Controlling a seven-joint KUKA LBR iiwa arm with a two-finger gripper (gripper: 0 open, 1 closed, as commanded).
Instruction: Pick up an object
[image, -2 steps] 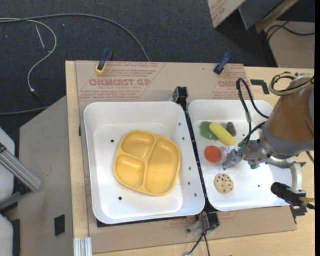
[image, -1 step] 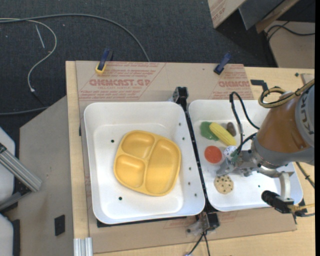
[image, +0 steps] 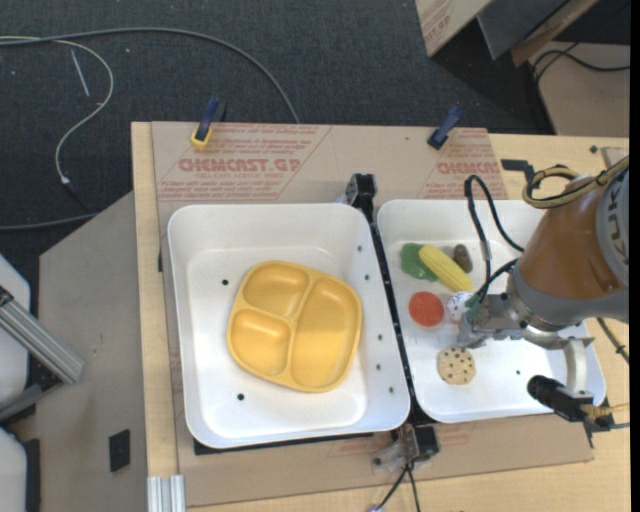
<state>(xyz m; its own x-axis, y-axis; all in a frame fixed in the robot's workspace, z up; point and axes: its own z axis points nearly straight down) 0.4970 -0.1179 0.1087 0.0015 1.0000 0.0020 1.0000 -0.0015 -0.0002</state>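
My gripper (image: 468, 328) hangs low in the right-hand shallow white bin (image: 500, 405), between the small red round tomato-like piece (image: 427, 308) and the tan speckled cookie-shaped disc (image: 457, 367); whether it is parted or closed I cannot tell from this slant. Nothing shows clamped in it, so I judge the pick not yet made. The yellow corn-cob-shaped toy (image: 444, 266) lies against a green leafy piece (image: 414, 259) toward the far wall, with a small dark brown lump (image: 462, 255) just beside them. The left white bin (image: 190, 330) holds a yellow plastic divided plate (image: 295, 325), well apart from me. To do this well I would settle on one target, likely the cookie or the red piece since both are near, centre squarely over it, descend straight, and close only once it sits between my tips, keeping clear of the neighbours so nothing gets nudged away.
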